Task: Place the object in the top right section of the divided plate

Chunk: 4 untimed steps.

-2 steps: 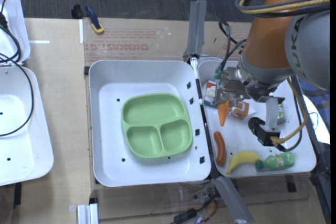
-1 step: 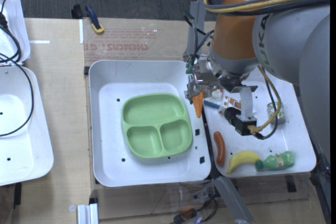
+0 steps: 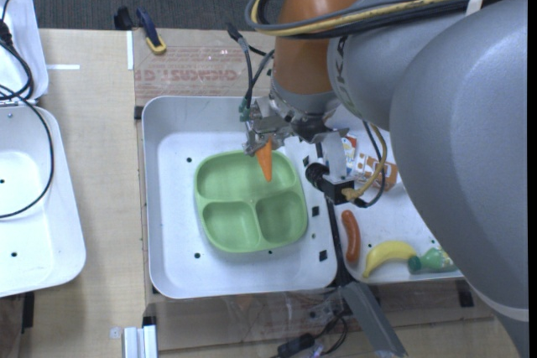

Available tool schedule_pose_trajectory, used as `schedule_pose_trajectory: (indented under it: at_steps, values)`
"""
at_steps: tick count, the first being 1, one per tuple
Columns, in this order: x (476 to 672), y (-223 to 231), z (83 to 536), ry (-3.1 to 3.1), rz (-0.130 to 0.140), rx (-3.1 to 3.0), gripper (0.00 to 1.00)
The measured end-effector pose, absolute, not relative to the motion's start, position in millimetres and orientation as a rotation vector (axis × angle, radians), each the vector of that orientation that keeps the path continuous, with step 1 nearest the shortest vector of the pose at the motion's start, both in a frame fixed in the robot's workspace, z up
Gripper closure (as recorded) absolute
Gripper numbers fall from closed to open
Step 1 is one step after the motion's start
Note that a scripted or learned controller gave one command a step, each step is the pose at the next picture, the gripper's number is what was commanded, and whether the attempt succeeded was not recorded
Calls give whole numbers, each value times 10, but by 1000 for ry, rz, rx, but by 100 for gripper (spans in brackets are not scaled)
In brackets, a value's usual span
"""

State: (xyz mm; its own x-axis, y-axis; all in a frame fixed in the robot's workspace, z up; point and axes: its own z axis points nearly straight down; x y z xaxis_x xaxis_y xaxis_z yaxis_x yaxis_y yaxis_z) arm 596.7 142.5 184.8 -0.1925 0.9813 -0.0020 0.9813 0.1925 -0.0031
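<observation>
1. Now look at the gripper (image 3: 262,140): it hangs over the far edge of the green plate (image 3: 250,201), below the arm's orange band (image 3: 315,21).
2. You can see the carrot (image 3: 266,161) pinched at its top between the fingers, so the gripper is closed on it.
3. The carrot points down and slightly right, its tip over the plate's large far section, near that section's right half. You cannot tell whether the tip touches the plate.
4. The plate sits in the left bin (image 3: 168,205), roughly centred, with one wide section on the far side and two smaller ones on the near side.
5. In the right bin (image 3: 394,281), you find a sausage (image 3: 351,234) lying lengthwise near the left wall, a banana (image 3: 388,255) just beside it, and a green toy (image 3: 431,260) touching the banana's right end.
6. A small box (image 3: 359,163) with orange print lies farther back in that same bin, partly hidden by black cabling.
7. On the brown bench (image 3: 92,96) beyond the bins, note the blue and yellow clamp (image 3: 148,30) at the far edge.
8. The grey arm (image 3: 453,113) covers much of the right side, so the rest of the right bin is hidden from you.
</observation>
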Motion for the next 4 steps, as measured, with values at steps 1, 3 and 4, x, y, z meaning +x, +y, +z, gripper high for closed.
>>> schedule_pose_trajectory:
  at_steps: [1,3,4]
  values:
    - [5554,1804,1738,-2656,7,-1674,100]
    - [5742,1862,2385,-2747,5,-1523,100]
    - [5097,1437,2068,-2736,7,-1539,100]
